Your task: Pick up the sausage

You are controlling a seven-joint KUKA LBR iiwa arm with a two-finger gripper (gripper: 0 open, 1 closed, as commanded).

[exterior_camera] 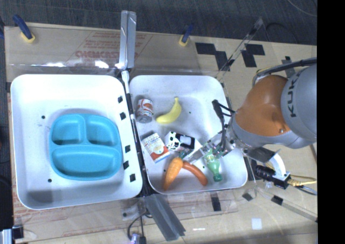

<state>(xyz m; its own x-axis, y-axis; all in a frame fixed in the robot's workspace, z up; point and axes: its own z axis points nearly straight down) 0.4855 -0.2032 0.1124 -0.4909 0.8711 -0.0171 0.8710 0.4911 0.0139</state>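
We work over a bench with two white bins; the right bin (161, 84) holds the clutter. Our gripper (207, 154) hangs low near that bin's front right corner, beside a green bottle (215, 168); whether it is apart or together we cannot tell. The sausage (194, 172), orange-red, lies just in front of and left of the gripper, its long axis slanting from the carrot (172, 173) toward the bottle. We judge a short move down and left would reach it.
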